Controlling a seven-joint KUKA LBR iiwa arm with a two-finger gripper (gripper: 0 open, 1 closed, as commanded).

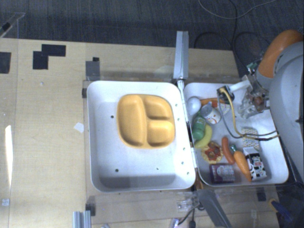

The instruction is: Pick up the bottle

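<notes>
Camera view: the gripper [250,103] hangs over the far right part of the right bin [276,156]; whether it is spread or closed I cannot tell. What looks like the green bottle [199,126] lies by that bin's left wall, touching a banana [205,137], well apart from the gripper.

Robot lab: white bins [102,165] on plywood bench [42,127], aluminium strut [181,56], cables [223,6] across carpet [95,8].
</notes>
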